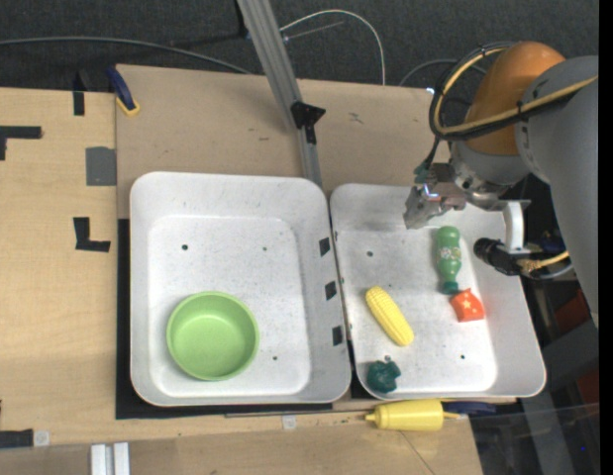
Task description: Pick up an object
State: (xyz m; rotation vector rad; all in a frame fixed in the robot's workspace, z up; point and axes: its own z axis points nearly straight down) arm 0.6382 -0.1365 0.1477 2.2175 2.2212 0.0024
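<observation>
One tool (423, 209) just above the green bottle (447, 257), apart.

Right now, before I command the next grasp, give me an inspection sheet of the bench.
Surface: two white bins side by side, left bin, right bin, on a tan bench.
Job's things: in the right bin, green bottle, corn, orange piece, dark green piece.
Clutter: green bowl in the left bin; yellow bottle on the bench in front of the right bin.
Gripper: gripper over the right bin's far edge, beside the green bottle's top; nothing seen between its fingers.
Cables: loops behind the bench.
Surroundings: grey pole.
</observation>
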